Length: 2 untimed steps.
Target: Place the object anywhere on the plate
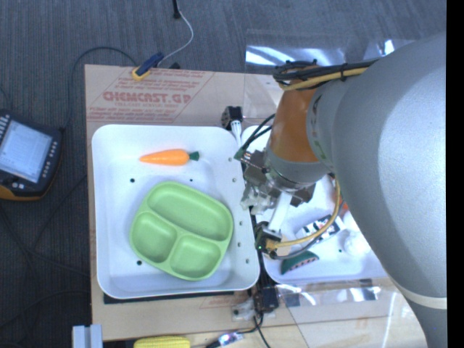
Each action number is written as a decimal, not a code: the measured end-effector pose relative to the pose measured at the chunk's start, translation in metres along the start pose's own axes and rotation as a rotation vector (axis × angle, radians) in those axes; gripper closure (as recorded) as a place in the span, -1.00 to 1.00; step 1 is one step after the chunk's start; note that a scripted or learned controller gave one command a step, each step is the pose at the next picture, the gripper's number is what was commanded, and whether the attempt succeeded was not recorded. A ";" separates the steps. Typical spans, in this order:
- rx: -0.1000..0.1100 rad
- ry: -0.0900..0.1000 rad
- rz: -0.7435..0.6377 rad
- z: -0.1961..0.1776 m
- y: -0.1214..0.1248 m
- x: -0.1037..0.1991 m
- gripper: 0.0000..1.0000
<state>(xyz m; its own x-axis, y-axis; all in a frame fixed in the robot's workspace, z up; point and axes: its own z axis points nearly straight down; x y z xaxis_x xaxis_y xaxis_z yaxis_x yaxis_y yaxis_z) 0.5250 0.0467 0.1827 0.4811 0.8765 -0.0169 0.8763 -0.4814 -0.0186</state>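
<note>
Carrot (168,157) in left bin (109,267) above green plate (181,228); gripper (267,216) over right bin, grip state indiscernible.

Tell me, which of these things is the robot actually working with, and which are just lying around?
Part of the job:
- toy carrot, lying in the left bin above the plate
- green divided plate
- the gripper, over the seam between the bins

Just lying about:
- handheld screen on the floor at left
- yellow-and-blue clip on the board's top edge
- dark green item in the right bin
</note>
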 end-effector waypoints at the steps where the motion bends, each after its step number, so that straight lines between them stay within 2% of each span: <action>1: 0.000 -0.001 0.001 0.000 0.000 0.000 -1.00; 2: 0.009 -0.009 -0.004 -0.004 -0.001 0.000 1.00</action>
<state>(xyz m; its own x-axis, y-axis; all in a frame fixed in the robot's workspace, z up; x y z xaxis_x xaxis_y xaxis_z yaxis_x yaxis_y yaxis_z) 0.5241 0.0476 0.1867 0.4770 0.8785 -0.0255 0.8782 -0.4776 -0.0278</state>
